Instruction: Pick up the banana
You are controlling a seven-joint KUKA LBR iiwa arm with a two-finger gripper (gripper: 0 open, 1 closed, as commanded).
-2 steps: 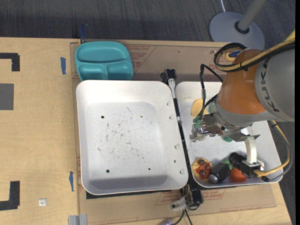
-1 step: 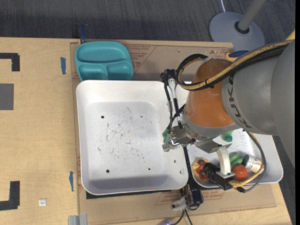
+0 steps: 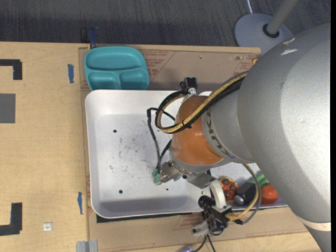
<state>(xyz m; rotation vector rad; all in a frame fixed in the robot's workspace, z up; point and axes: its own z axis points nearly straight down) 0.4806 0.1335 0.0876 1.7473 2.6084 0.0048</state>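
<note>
The big grey arm with its orange band (image 3: 195,135) reaches in from the right and covers most of the right side, hanging over the right edge of the shallow white plastic bin (image 3: 105,156). A teal plastic divided tray (image 3: 116,68) lies just beyond the bin's far edge. Small red and orange objects (image 3: 265,193) (partly hidden) peek out under the arm at near right; the banana and gripper state cannot be told.

The grey arm (image 3: 283,114) reaches in from the right, its orange band (image 3: 194,135) above the wrist, pointing steeply down; cables loop around it.
</note>
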